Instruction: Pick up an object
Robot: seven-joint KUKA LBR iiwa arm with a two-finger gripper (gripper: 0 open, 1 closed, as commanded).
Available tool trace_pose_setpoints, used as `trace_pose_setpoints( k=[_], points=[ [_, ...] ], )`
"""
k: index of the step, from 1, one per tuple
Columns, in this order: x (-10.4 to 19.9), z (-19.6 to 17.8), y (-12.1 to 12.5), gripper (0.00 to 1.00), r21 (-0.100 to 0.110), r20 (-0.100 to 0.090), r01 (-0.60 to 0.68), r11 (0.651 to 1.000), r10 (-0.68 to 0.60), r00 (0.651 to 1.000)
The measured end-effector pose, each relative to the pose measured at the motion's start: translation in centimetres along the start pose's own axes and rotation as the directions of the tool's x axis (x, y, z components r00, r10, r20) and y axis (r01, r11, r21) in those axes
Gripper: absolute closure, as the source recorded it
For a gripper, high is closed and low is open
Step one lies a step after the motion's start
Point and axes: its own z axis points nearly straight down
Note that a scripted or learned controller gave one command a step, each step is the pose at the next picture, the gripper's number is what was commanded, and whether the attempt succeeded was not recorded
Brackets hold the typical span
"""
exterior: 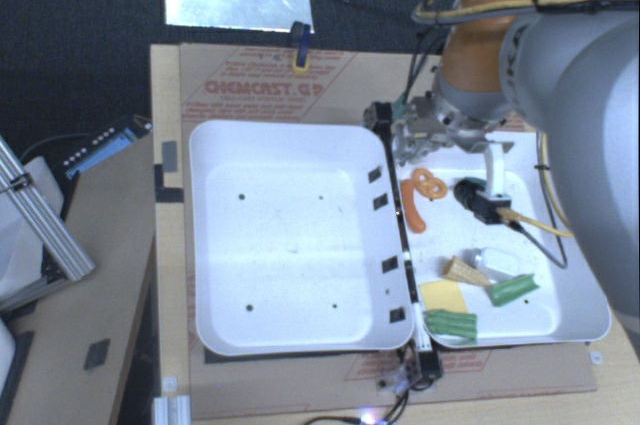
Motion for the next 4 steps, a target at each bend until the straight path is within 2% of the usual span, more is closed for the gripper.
trace_pose_setpoints(
  k=[1, 2, 3, 4],
  points=[
    [14.8, -8.3, -0.7, 1.0, 0.0, -0.006, 0.006, 1.0, -0.006, 1.0],
    [17.6, -5.8, -0.3, 1.0, 0.011, 0.002, -0.006, 1.0, 0.006, 1.0],
    [20.5, -6.4, 2.2, 1.0, 0.007, 0.002, -0.007, 1.0, 0.007, 1.0],
    [22.7, -4.7, 3.8, 1.0, 0.01, 0.002, -0.008, 1.0, 0.008, 1.0]
  ],
)
